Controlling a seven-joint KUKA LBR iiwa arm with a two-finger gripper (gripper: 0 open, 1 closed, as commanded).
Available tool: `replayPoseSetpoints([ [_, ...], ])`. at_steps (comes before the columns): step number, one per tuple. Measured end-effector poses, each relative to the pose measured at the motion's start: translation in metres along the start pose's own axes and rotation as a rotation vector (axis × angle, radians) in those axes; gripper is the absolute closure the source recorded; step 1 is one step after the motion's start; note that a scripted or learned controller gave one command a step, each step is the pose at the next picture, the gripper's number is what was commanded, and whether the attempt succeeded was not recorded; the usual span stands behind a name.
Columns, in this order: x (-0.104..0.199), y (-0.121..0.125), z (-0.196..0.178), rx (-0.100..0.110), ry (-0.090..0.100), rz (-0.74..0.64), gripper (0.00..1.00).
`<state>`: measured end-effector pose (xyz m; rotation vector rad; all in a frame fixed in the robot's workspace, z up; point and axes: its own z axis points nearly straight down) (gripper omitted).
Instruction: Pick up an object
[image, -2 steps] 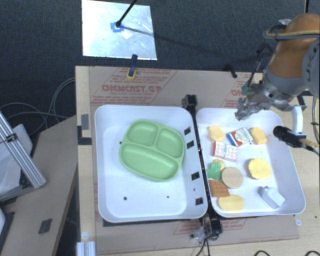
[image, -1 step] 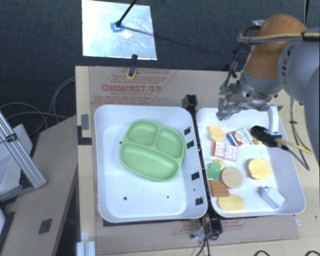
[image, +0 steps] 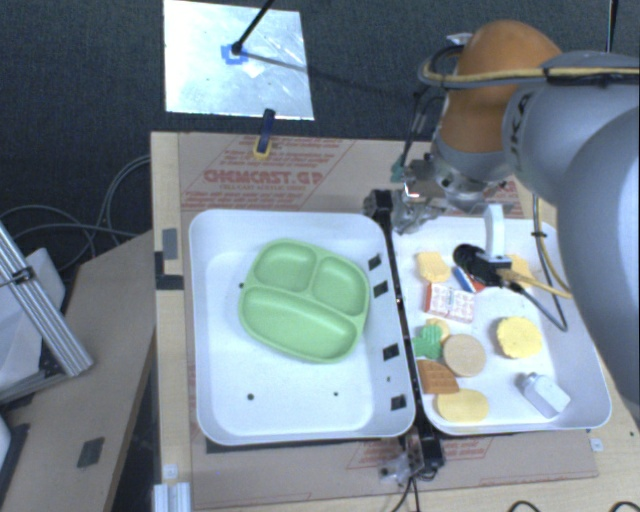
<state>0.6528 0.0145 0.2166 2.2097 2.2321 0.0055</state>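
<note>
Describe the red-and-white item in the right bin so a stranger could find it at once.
Start at the right bin, the one crowded with toy food. Near its middle lies the flat red-and-white checked packet, just below a small yellow piece. It alone is patterned; its neighbours are plain yellow, tan or green.

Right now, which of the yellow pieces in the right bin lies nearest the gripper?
The small yellow piece at the bin's far left end, just below the gripper. The round yellow one sits further toward the right, and the flat yellow one lies by the near rim.
</note>
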Motion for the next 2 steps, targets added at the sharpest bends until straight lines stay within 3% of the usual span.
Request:
replayPoseSetpoints([
  [1, 0.005, 0.005, -0.017, -0.001, -0.001, 0.004, 1.0],
  [2, 0.019, 0.006, -0.008, 0.001, -0.002, 0.004, 1.0],
])
